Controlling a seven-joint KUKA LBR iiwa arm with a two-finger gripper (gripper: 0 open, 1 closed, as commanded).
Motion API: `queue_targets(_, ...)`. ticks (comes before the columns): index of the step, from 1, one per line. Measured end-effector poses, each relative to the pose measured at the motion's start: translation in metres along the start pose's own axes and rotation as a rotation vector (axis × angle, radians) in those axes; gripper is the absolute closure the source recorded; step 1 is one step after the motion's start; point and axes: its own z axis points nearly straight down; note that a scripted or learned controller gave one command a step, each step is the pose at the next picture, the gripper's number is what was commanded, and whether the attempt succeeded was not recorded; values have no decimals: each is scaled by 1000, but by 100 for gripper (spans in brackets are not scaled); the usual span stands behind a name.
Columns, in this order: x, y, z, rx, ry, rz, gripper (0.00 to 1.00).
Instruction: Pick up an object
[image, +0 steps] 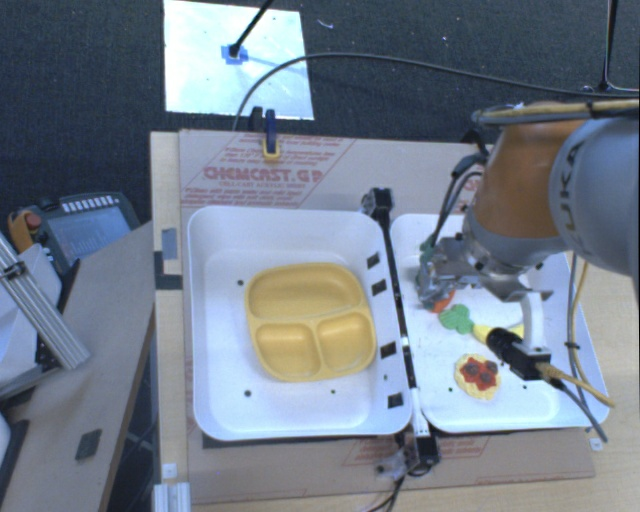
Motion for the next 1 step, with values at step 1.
queue_targets(1, 60, -2, -8, -1, 0, -2, 100)
